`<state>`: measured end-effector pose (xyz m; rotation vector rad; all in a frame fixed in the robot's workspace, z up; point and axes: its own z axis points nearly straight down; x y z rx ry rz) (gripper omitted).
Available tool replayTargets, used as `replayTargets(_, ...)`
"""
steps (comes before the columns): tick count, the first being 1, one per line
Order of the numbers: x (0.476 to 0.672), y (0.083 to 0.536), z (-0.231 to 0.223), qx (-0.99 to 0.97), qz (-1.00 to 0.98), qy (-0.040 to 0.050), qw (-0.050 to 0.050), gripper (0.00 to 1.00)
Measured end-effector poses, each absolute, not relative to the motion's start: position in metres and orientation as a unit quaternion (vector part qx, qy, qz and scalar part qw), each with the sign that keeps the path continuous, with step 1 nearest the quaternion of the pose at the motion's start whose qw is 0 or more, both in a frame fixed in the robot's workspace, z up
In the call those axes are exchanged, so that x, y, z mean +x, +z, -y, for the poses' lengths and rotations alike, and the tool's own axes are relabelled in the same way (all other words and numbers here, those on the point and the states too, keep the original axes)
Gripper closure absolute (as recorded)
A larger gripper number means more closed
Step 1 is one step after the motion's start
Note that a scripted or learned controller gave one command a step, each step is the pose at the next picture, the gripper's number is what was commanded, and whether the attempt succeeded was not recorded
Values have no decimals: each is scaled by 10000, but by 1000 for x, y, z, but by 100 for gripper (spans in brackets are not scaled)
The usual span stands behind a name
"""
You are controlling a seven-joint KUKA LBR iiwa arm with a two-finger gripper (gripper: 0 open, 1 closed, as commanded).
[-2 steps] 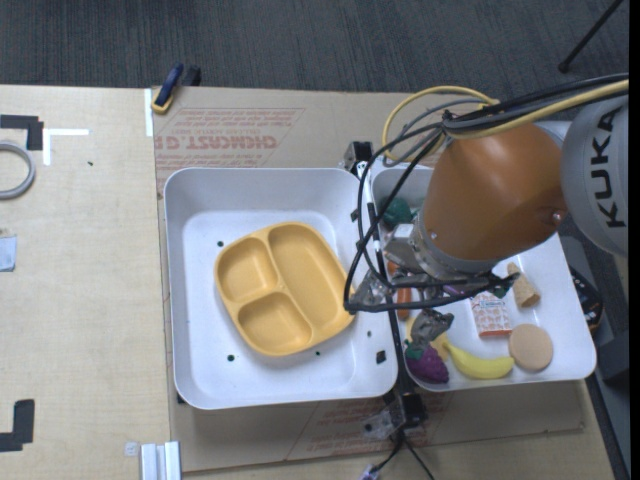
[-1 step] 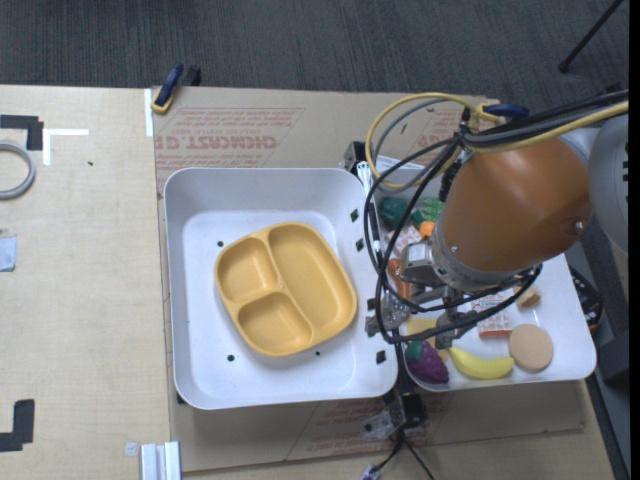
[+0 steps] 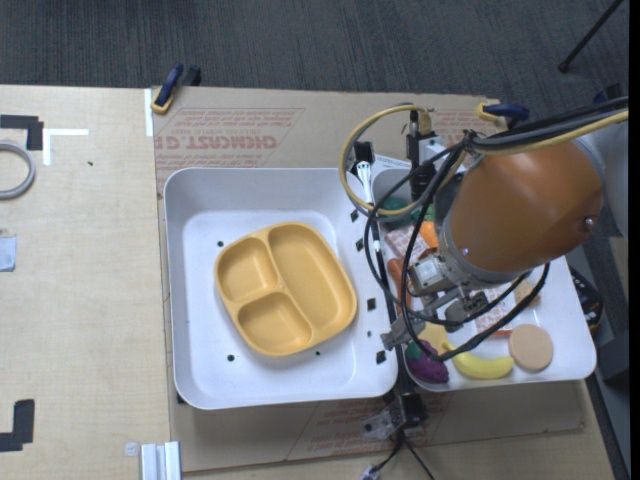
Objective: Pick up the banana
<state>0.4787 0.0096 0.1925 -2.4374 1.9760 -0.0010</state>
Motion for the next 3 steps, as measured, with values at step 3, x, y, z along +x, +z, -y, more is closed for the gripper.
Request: replayTargets(3,478,208,-4,-7174,-6966,4,8,0)
